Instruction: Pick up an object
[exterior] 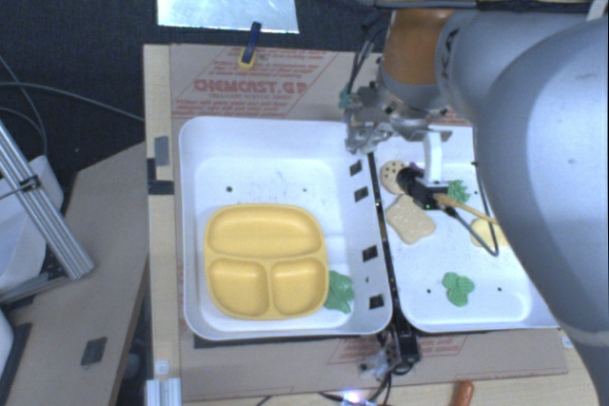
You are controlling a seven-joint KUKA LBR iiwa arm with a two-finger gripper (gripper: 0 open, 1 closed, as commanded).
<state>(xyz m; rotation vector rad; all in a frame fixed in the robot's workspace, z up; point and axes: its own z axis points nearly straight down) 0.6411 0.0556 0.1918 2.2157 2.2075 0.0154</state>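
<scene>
While the arm (533,109) reaches in from the right, its hand (364,130) hangs over the far end of the divide between the two bins, and how far it is open cannot be told. The left bin (257,157) holds a yellow divided tray (265,260) with a green piece (339,291) touching its right edge. The right bin (495,299) holds a round cookie (391,173), a tan cracker (410,220) and another green piece (459,288), all lying apart from the hand.

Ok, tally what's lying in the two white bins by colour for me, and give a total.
Yellow: 1, the three-compartment plastic tray in the left bin.
Green: 3, leafy toy pieces.
Tan: 2, a flat toast-like piece and a round speckled cookie.
Total: 6. The arm hides part of the right bin.
</scene>
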